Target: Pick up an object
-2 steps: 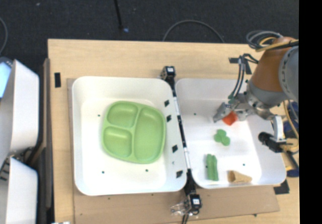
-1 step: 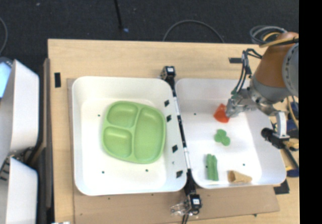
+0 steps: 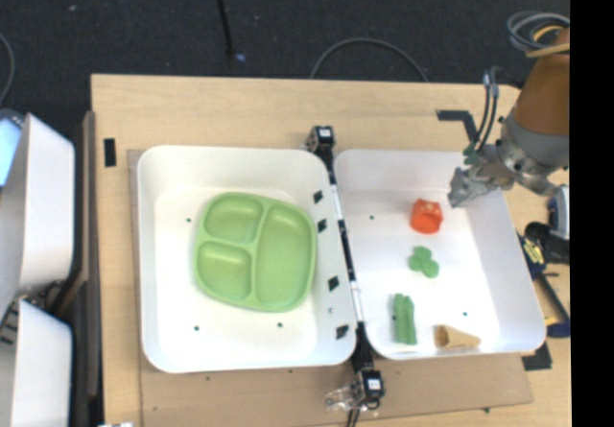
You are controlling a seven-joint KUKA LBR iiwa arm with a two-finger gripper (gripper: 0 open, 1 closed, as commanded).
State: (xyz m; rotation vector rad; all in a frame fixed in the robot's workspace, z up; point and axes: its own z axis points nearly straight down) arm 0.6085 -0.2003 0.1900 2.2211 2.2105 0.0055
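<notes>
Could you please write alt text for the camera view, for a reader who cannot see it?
A grey robot arm's gripper hovers at the right bin's far right side, near a red toy. That bin also holds a small green piece, a green stick and a tan wedge; the left bin holds a green divided plate.

The grey arm with the orange band (image 3: 545, 108) is cut off at the right side of the frame, so only its wrist section is visible. The metal two-finger gripper (image 3: 462, 190) at mid right is too small and blurred to resolve its fingers. At the left edge of the frame, a white box-shaped unit (image 3: 38, 214) is cropped, and the small grey clip (image 3: 347, 400) at bottom centre is too blurred to identify.
</notes>
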